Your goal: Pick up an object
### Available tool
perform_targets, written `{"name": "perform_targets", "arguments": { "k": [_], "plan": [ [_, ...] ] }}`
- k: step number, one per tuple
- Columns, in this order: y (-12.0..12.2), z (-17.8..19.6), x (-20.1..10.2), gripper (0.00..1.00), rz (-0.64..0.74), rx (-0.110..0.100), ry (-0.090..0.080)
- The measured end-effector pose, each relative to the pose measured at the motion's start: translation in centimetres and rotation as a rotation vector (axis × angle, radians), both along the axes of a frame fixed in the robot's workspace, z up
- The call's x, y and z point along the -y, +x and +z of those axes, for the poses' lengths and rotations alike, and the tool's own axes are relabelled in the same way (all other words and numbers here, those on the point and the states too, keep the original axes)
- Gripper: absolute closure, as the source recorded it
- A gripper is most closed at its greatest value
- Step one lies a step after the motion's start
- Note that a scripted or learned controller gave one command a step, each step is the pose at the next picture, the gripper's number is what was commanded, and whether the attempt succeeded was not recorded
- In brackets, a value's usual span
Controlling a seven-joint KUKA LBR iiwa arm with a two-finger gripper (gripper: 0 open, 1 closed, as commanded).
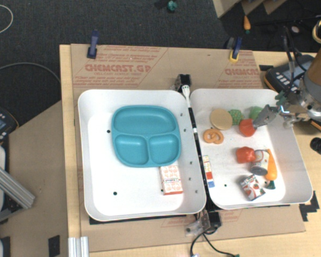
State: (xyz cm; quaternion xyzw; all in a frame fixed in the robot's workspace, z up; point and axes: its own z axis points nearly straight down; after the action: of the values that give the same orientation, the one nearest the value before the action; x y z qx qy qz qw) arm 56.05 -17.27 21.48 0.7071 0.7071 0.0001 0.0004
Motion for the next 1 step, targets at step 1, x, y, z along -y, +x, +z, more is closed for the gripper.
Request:
{"name": "perform_targets", "arguments": {
  "k": [1],
  "plan": [
    [2.89,-13.75,-2.37,0.00,0.002,-0.007,0.003]
  ]
}}
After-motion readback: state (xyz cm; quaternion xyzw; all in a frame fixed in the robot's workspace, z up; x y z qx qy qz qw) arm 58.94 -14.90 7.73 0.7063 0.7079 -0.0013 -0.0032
